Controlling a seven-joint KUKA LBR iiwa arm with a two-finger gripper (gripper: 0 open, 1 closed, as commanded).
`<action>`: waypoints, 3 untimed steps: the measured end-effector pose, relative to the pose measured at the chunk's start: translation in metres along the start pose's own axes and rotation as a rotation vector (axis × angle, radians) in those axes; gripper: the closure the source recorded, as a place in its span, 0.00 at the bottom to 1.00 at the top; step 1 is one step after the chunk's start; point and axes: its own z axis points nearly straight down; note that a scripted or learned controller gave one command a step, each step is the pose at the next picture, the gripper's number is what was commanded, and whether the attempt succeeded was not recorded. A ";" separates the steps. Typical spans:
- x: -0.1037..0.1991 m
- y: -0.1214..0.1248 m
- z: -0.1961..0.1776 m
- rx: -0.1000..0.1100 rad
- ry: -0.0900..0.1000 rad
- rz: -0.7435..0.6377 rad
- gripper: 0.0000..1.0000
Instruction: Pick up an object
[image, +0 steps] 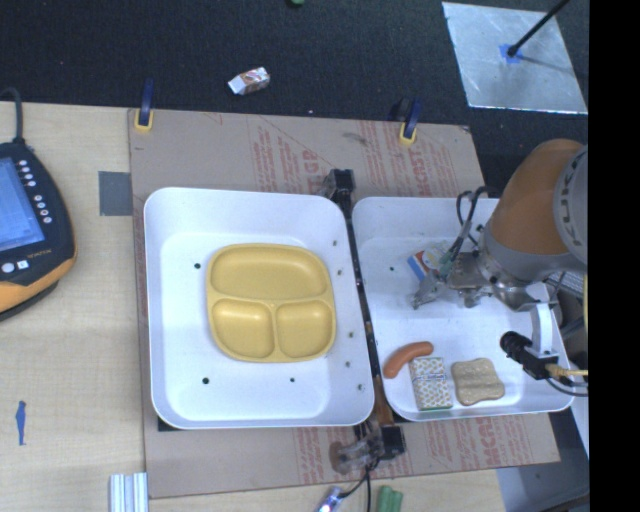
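1. Two shallow white bins sit side by side on a sheet of cardboard (300, 150) clamped to the wooden table (70, 400).
2. The left bin (175, 300) holds a yellow divided plate (270, 300), lying flat in the middle with three compartments.
3. The right bin (385, 240) carries the loose items. Along its lower edge lie an orange-red sausage (408, 358), a small green-and-white checked packet (431, 383) just right of it, and a tan slice of bread (477, 380) beside that.
4. A small blue-and-red piece (421, 265) lies in the upper middle of the right bin, close to the tool.
5. The arm (535, 215) comes in from the right of the frame, its orange band showing, and leans low over the right bin.
6. The tool (432, 292) points toward the left, down near the bin floor, well above the sausage in the frame. I cannot tell whether it is clenched or released, and nothing is visibly held in it.
7. At the left edge of the frame a handheld control pad (25, 235) rests on the table.
8. A crumpled wrapper (249, 81) lies on the dark floor at the top.
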 end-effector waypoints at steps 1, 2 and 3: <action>0.008 0.065 0.008 -0.005 0.002 0.004 0.00; 0.007 0.064 -0.002 -0.003 0.002 0.003 1.00; 0.073 0.097 -0.094 -0.007 0.002 0.002 1.00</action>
